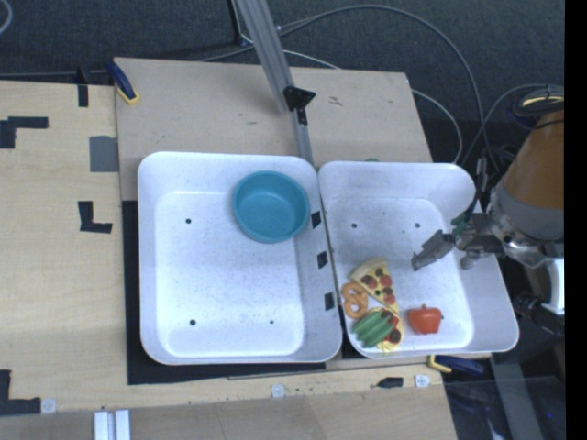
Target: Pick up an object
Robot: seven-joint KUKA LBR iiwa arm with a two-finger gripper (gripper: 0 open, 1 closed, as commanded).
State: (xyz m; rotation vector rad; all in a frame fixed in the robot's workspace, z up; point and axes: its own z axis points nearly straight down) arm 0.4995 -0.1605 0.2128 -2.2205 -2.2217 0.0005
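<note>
The 2-finger gripper [424,258] hangs over the right shallow white plastic bin [459,186], near its right wall, on the grey arm w/ orange band [537,177] coming in from the right. Its dark fingers point left and slightly down; whether they're spread or pressed together I can't tell at this angle, and nothing shows between them.

Pickable things sit in the bin's front part: a small red tomato-like toy [424,319] lies below the gripper, near but apart from it. To the lower left are a yellow pizza-slice toy w/ red dots [373,278], a brown pretzel-shaped toy [354,297] touching it, and a green pod-like toy [371,325], its long axis running diagonally, low-left to up-right. These 3 crowd together against the divider side.

The tomato looks the cleanest target: it stands alone, w/ bare bin floor around it, though the front rim is just beside it.

The left shallow white bin [174,246] holds 1 round blue plastic bowl [271,206], upright, well apart from the gripper. Bins rest on a pale wood bench [55,246].
</note>
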